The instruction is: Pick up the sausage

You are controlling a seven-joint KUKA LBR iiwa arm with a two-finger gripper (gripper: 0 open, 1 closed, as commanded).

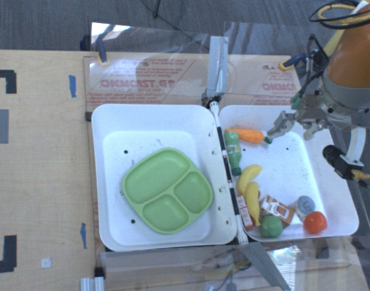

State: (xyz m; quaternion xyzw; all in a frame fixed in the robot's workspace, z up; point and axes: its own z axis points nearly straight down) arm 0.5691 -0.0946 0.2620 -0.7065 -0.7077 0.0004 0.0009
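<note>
- Plainly, the sausage (246,218) lay in the right bin (333,226), against the wall it shares with the left bin, at the near end and partly tucked under a banana (253,201).
- Its long axis ran roughly along that wall.
- The end effector (290,125) hovered over the far end by the carrot (246,136), well apart from the sausage.
- Whether it was open or closed could not be told; nothing was visibly gripped.
</note>
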